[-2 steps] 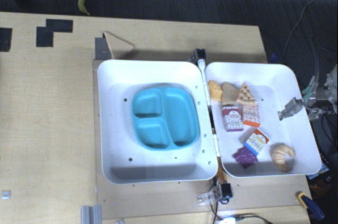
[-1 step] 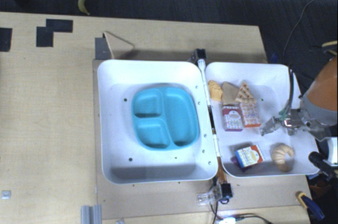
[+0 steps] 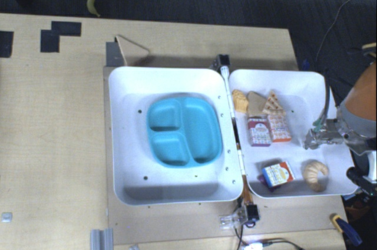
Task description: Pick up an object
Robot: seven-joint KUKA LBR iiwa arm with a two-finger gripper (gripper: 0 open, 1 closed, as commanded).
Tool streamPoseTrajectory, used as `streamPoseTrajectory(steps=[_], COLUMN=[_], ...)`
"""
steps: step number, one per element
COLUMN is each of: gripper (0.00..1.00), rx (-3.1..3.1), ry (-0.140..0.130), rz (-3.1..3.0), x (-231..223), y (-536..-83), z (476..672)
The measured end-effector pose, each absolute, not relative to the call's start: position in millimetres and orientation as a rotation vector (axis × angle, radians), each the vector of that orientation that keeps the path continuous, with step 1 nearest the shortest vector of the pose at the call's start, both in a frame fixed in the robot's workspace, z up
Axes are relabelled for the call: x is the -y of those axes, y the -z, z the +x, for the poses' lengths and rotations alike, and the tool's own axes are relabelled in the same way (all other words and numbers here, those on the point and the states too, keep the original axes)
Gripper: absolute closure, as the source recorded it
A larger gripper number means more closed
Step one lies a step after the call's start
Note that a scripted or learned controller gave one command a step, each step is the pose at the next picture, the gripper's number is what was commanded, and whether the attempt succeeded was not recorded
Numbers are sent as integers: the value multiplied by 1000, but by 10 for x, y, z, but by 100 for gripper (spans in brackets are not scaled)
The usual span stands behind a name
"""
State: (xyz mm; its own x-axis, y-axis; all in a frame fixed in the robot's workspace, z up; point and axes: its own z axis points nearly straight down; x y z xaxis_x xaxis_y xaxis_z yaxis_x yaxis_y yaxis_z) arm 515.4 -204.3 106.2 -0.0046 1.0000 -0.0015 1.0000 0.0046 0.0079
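Camera view shows, nearest the lower edge of the right bin [image 3: 312, 81], a small blue-and-orange carton [image 3: 276, 174] and a tan shell-shaped pastry [image 3: 316, 174] just beside it. The carton looks light and stiff, with flat sides that should suit a pinch across its narrow width; the pastry looks light too, but rounded and likelier to slip. Above the pastry hangs the tool [image 3: 316, 138], low over the bin's right side, nothing visible in it; whether it is open or closed I cannot tell. The arm [image 3: 360, 102] enters from the right, wrist bent down toward the bin. Farther back lie flat packets [image 3: 269, 128] and biscuit-like pieces [image 3: 255, 102]. On the worktop [image 3: 53, 137], the left bin [image 3: 126, 184] holds a blue divided tray [image 3: 183, 131].
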Motion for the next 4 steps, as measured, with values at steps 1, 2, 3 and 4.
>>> streamPoseTrajectory(steps=[1,2,3,4], gripper=[0,100,0,100], rx=[-2222,-2221,-2222,-2222], ry=[-7,-11,-11,-15], rz=[2212,2208,2208,2204], x=[2043,2037,2037,2031], y=[-1061,-1171,-1170,-1280], z=[5153,5169,5169,5185])
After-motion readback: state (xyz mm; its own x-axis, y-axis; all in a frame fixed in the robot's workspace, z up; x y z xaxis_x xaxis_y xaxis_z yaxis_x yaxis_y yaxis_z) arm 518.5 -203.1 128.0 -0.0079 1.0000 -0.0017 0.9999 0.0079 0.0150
